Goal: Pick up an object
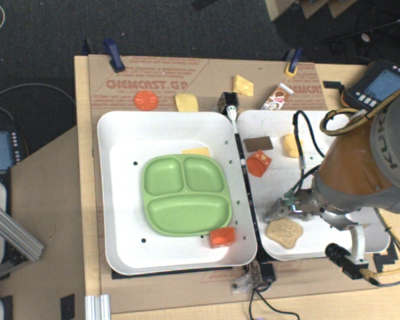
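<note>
Gripper (280, 212), right bin (307, 249): fingers hidden, state untellable, just above tan cookie (284, 232) near the front wall. Risk: off-centre descent pushes cookie aside, grasp closes on nothing.

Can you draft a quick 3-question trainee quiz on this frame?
1. True or false: the green divided plate lies in the left bin.
2. Which item lies nearest the gripper? A) tan bread-shaped piece B) yellow block C) brown block
3. Fill in: the orange-red block in the left bin touches the plate's ____ edge.

Key: 1 true; 2 A; 3 lower right.
</note>
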